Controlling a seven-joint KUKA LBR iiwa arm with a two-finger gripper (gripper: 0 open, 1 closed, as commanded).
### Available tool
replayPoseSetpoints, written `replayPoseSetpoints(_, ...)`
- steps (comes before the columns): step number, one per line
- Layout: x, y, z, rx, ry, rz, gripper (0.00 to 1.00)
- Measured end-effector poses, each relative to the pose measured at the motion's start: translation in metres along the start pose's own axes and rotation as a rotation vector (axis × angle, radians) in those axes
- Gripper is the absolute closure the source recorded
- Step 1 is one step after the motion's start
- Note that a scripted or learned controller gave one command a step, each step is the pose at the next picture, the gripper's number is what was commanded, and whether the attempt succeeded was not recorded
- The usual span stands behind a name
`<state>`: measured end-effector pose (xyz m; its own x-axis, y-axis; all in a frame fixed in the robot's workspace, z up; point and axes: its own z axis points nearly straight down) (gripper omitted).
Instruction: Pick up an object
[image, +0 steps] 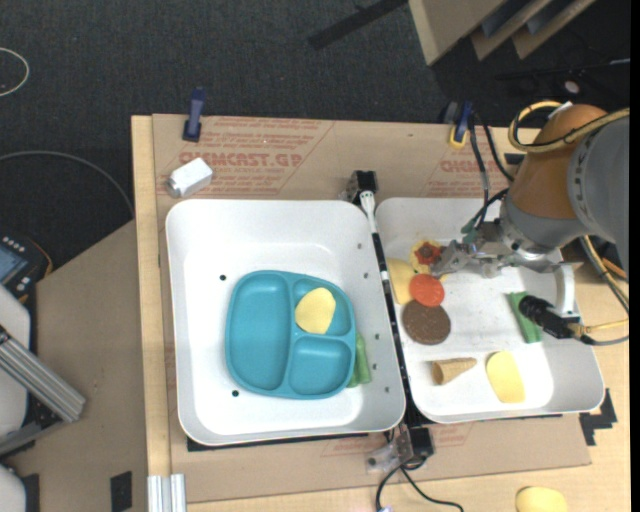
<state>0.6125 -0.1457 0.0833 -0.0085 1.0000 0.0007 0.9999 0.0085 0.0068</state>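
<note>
Camera view: "CAST" lettering on board.

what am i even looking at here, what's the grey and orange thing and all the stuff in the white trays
One camera looks down at a slant on a bench with two shallow white bins. The grey and orange thing is a robot arm reaching in from the right; its hand hovers over the right bin. That bin holds toy food: a red round piece, a brown disc, a tan wedge and a yellow piece. The left bin holds a teal divided plate with a yellow piece on it. Nothing shows between the hand's fingers.
</note>
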Motion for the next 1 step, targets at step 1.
replayPoseSetpoints(1,0.0120,0.0410,0.0054,0.081,0.005,0.000,0.00)
